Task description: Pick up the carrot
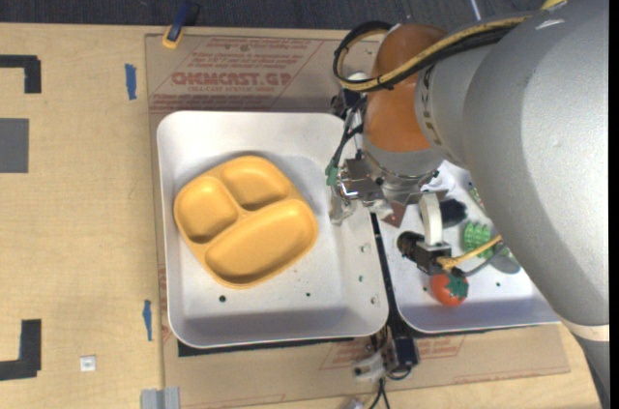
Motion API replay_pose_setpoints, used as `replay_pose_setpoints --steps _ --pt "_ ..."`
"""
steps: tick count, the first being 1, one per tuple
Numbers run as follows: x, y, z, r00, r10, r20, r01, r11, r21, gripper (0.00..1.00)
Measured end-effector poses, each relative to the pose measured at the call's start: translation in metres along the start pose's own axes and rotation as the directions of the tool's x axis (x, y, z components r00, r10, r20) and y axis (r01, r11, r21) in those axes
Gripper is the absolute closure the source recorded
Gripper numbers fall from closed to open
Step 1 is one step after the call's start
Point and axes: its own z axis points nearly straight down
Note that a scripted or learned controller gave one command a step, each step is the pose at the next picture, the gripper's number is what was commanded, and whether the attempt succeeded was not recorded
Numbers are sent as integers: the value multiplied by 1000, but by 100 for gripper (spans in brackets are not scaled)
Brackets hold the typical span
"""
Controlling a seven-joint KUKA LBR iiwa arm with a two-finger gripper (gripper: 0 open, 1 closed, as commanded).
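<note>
In the right bin (pixel 513 312), the carrot (pixel 448 289) lies near the front wall, crowded by other small items. The gripper (pixel 340 204) hangs over the 2 bins' divider, seemingly empty; its grip state is unclear. Reaching could snag neighbouring clutter.

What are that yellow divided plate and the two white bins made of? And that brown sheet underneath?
The yellow divided plate looks like moulded plastic: smooth, rounded compartments with a soft sheen. The left bin and the right bin also seem to be plastic, or perhaps coated metal, since they are uniformly white with rounded corners and a dull gloss. The brown sheet looks like matte cardboard, with red print.
</note>
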Motion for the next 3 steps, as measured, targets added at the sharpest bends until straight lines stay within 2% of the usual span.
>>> replay_pose_setpoints --steps 3 --pt "3 2 2 995 103 -5 -103 995 -10 100"
